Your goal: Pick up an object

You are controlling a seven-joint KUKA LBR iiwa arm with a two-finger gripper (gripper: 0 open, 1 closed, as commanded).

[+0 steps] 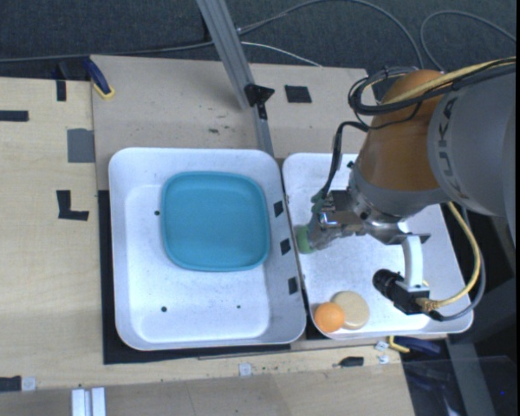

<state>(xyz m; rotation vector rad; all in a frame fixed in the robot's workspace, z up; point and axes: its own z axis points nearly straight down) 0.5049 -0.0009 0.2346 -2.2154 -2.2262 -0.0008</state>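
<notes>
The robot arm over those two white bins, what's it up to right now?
The arm reaches in over the right bin, its gripper low near that bin's left wall, beside something small and green. Whether it holds that is unclear. An orange ball and a beige round piece lie touching at the bin's near edge. The left bin holds a blue plate.

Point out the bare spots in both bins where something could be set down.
Left bin: a bare strip along the near edge, below the blue plate, and a narrower one on its left. Right bin: crowded. The arm and tool cover the middle; the orange ball and beige disc fill the near left corner. A small patch at the far left corner stays bare.
</notes>
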